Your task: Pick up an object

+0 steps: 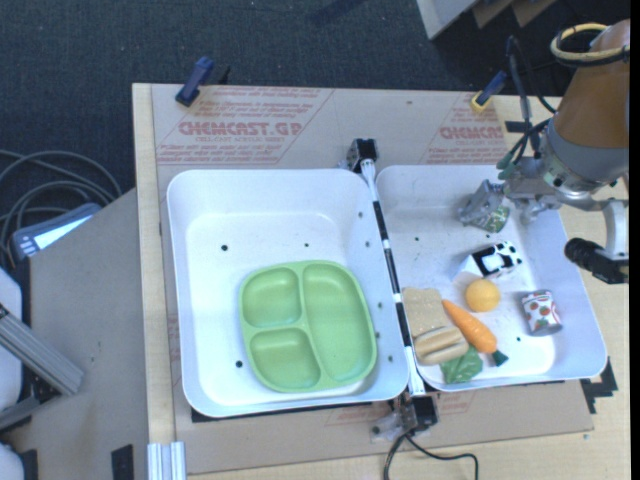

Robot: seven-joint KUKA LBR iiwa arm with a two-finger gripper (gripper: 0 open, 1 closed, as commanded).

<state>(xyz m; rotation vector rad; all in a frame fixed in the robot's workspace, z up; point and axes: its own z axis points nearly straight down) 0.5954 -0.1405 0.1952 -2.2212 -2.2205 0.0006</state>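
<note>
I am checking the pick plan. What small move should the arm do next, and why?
Probably lower the gripper a little and bring it toward the black-and-white toy. It sits near the top of the right bin, above the objects, and that toy lies closest below it, apart from the orange.

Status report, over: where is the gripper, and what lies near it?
Gripper low in right bin, far end. Nearest thing: black-and-white toy. Orange ball, carrot farther along.

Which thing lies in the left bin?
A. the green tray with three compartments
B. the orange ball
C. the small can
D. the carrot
A: the green tray lies alone in the left bin, while the carrot, the can and the orange ball all lie in the right bin.
</note>
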